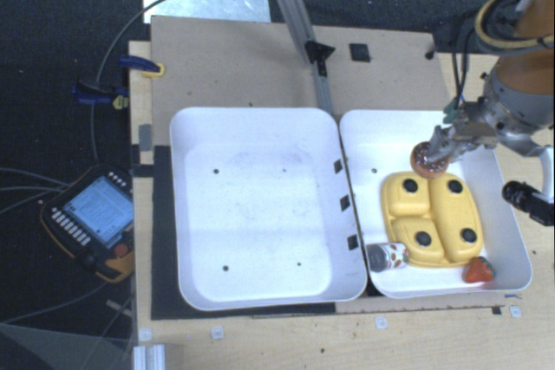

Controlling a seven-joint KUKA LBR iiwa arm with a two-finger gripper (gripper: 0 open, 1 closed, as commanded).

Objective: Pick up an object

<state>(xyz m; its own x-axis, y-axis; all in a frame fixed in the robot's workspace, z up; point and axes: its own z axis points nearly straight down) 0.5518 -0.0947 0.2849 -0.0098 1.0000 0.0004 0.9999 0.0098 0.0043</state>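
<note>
A small round brownish ring-shaped object (427,160), like a doughnut, sits in the right bin (373,143) at the upper edge of the big yellow tray-like toy (432,218), touching or overlapping its top rim. The gripper (440,148) is right over that ring, its tips down at it; whether the jaws are spread or closed, or have any hold of the ring, cannot be told from this angle. The yellow toy is a landmark here: it has four rounded lobes with dark dots on them and fills the middle of the right bin. Just off its lower left corner lies a small grey and white can-like item (388,256), and off its lower right corner a red strawberry-like piece (477,271). To the toy's left stands the left bin (186,212). No writing on anything is readable
</note>
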